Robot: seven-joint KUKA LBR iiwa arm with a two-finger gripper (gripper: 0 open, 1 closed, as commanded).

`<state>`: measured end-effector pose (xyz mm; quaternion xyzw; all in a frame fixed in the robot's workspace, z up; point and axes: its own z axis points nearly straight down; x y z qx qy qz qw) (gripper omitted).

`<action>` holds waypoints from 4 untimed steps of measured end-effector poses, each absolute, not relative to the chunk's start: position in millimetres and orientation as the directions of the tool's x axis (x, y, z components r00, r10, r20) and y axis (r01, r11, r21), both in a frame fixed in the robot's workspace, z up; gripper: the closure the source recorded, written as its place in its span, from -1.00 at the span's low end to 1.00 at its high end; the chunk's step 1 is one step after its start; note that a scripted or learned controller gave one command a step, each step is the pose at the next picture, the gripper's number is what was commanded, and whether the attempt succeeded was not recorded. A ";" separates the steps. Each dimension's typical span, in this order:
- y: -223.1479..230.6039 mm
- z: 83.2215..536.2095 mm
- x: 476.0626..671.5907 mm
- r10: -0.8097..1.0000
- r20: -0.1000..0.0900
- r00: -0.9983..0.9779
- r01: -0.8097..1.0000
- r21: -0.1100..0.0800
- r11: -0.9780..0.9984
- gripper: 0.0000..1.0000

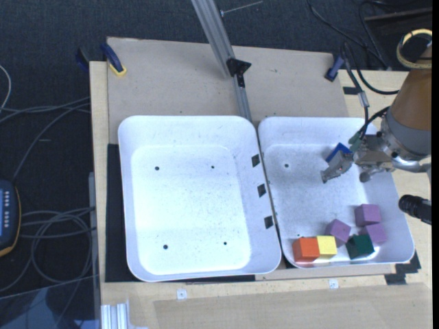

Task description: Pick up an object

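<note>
gripper (336, 164) over right bin (295, 184), blocks (339, 238) near, below it

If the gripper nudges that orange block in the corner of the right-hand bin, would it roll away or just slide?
Probably slide: the orange block looks flat-faced, a cube, so rolling seems unlikely. It appears stiff and small, likely light. It sits against the yellow block near the right bin's front wall, so a push could jam it rather than free it.

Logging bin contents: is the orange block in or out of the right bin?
In: the orange block lies inside the right bin, at its near edge.
</note>
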<state>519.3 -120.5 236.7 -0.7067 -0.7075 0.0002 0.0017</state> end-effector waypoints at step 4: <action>-127.9 98.4 522.0 1.000 0.003 0.000 1.000 -0.005 0.000 -1.00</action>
